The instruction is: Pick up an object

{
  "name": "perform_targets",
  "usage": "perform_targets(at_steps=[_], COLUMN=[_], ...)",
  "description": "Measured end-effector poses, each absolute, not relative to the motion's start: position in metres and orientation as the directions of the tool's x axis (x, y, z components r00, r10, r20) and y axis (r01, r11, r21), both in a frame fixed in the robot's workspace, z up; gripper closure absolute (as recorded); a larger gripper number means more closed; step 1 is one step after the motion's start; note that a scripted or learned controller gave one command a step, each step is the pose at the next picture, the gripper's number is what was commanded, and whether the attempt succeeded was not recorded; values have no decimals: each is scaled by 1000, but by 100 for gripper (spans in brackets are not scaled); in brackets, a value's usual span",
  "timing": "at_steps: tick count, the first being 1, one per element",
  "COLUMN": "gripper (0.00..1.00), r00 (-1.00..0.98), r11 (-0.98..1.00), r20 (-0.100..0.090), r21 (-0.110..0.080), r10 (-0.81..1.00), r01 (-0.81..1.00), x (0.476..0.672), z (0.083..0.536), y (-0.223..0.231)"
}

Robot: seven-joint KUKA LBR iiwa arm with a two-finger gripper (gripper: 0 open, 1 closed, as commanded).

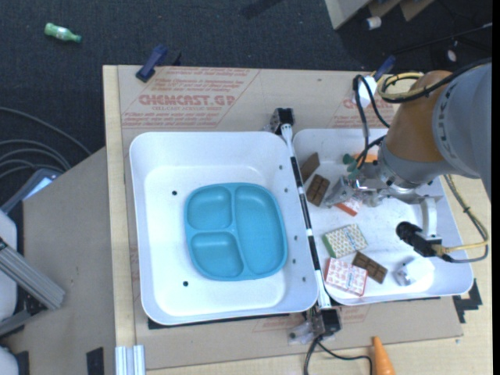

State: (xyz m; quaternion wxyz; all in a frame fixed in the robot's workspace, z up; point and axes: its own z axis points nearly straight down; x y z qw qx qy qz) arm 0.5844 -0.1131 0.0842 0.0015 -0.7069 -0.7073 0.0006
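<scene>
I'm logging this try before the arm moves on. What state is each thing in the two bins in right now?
Blue divided plate: flat, right way up, in the left bin.
Green patterned block: lying flat in the right bin.
Red-and-white patterned block: flat, near the front rim.
Brown block: lying flat, touching the red-and-white one.
Gripper: low over the right bin, nothing seen held.

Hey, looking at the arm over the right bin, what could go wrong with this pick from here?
1. The gripper sits among tightly packed items: a brown block and a small orange piece lie close by, so it may nudge or catch the wrong one.
2. These pieces lie near the right bin's left wall, which could block a finger.
3. The checkered card and red patterned packet look flat, so likely hard to grip.
</scene>
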Motion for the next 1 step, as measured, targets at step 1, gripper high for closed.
perform_targets(at_steps=[1], gripper=[100], r00=[-1], r11=[1], r20=[1], r21=[-2], r10=[1000], r01=[1000], x=[585], z=[94], y=[-113])
